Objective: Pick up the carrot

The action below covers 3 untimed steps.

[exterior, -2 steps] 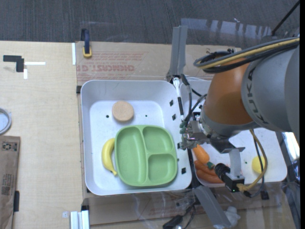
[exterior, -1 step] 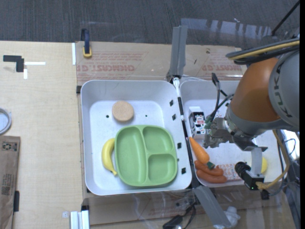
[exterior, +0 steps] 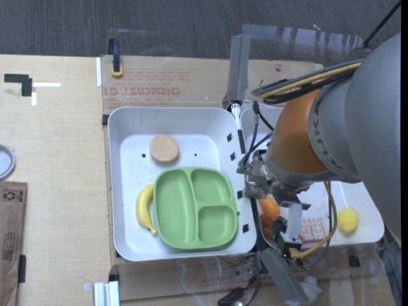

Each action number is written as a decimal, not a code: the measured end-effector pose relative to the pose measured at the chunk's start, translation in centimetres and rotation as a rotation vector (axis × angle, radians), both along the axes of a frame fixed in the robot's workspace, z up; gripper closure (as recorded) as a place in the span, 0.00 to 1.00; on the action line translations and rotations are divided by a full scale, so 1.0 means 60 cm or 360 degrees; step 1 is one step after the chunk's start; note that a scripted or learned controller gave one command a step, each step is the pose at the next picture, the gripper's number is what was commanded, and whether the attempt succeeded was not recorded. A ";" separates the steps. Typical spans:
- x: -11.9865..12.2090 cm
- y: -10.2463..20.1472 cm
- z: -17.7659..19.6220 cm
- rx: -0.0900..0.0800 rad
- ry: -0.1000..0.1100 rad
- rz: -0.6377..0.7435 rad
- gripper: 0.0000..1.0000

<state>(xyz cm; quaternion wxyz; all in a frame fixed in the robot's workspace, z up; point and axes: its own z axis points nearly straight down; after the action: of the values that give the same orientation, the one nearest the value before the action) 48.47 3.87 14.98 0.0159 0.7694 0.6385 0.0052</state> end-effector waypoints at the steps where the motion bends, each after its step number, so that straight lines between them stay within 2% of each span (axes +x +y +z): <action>1: 0.026 0.018 -0.011 -0.0001 -0.0005 -0.0243 1.00; 2: 0.105 0.027 0.068 0.0036 0.0040 -0.1107 1.00; 3: 0.058 0.111 0.093 0.0030 0.0049 -0.0566 1.00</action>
<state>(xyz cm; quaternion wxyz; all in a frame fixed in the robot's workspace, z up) 51.93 10.54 20.58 -0.0003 0.8704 0.4924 -0.0035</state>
